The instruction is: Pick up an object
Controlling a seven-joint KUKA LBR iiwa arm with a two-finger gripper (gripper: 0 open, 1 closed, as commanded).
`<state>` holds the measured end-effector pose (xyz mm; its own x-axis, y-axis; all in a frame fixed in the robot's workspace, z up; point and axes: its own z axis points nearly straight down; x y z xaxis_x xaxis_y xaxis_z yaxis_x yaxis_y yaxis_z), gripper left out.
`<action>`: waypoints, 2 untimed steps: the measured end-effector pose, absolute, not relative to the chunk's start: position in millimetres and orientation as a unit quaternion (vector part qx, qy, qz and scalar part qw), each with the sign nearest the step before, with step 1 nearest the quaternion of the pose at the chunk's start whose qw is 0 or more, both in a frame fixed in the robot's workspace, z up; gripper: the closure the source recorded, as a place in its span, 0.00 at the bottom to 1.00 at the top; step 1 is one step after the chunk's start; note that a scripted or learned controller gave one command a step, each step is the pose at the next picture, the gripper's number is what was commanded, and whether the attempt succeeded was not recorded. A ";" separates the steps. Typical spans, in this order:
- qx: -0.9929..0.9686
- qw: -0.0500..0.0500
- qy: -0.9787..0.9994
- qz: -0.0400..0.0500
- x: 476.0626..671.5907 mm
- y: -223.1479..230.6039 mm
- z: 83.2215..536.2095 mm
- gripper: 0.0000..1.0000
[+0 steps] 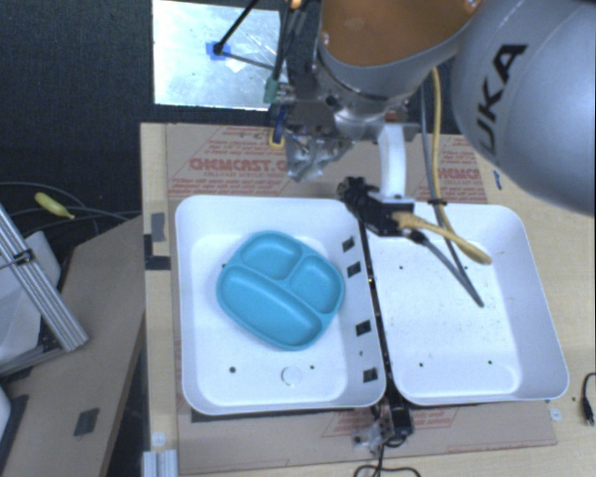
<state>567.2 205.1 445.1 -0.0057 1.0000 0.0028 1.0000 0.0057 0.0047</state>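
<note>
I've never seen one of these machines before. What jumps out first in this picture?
The bright blue divided plate catches the eye first, lying tilted in the left white bin. Next comes the big grey robot arm with its orange band, looming in from the upper right. Its gripper hangs above the far edge of the left bin, beyond the plate.

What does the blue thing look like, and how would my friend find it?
Look at the two white bins side by side; take the left bin. Lying in its middle is a light blue plate, rounded and split into three compartments. It's the bin's one colourful thing.
</note>
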 end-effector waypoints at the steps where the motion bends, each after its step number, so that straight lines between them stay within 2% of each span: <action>1: 0.704 -0.001 0.710 0.001 510.6 220.7 453.1 1.00; 2: 0.705 -0.001 0.709 0.000 485.3 228.5 431.6 1.00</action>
<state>485.3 228.5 431.6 -0.0062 1.0000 0.0008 1.0000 0.0062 -0.0016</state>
